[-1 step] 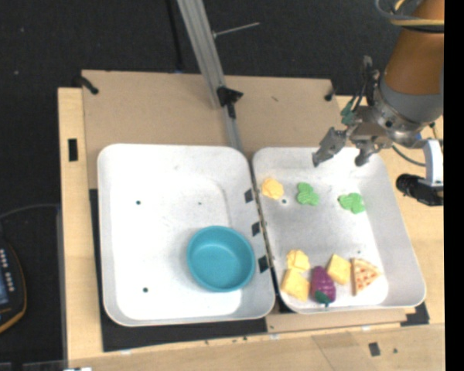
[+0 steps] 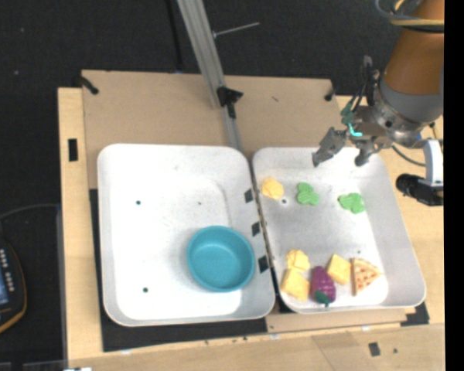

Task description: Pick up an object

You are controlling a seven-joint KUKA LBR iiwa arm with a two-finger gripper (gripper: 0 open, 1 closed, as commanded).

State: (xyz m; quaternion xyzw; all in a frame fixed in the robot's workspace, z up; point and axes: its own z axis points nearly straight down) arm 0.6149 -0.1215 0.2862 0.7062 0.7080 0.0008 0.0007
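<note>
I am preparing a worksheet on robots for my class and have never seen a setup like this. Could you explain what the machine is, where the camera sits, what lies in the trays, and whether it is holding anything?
This is one picture, taken by a fixed camera above a bench, looking down at a slant. The machine at the right is a robot arm with an orange band; its two-finger gripper hangs open above the far edge of the right white bin, holding nothing.

The left white bin holds a round blue plastic bowl. The right bin holds small toy foods: a yellow piece and two green leafy pieces in the middle, and along the near edge yellow blocks, a purple grape bunch and a pizza slice.

The arm's job is to pick up one object.
</note>
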